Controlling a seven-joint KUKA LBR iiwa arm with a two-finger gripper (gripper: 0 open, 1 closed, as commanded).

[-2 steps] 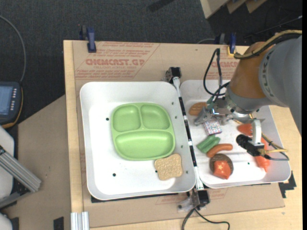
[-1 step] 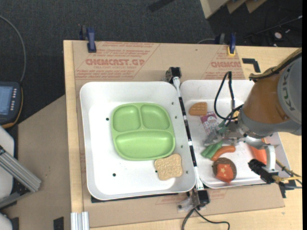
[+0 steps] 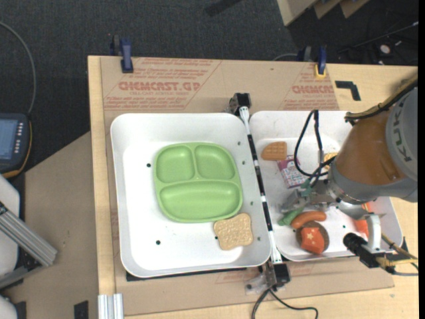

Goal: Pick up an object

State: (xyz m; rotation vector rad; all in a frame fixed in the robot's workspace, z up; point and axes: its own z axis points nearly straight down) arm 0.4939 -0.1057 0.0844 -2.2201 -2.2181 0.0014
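My gripper [image 3: 311, 195] is low in the right bin [image 3: 282, 121], under the grey wrist and its orange band. It hangs over a cluster of toy food: a purple packet [image 3: 290, 173], a green piece [image 3: 289, 216], an orange carrot-like piece [image 3: 307, 216] and a red tomato [image 3: 313, 238]. A tan waffle piece [image 3: 274, 152] lies apart near the bin's back left. The wrist hides whatever lies directly beneath the gripper.
The left bin [image 3: 129, 178] holds a green divided plate [image 3: 197, 181] and a tan cracker [image 3: 233, 231] at its front right. A black divider rail [image 3: 255, 178] runs between the bins. Cables loop over the right bin. Another orange piece [image 3: 360, 226] lies beside the arm.
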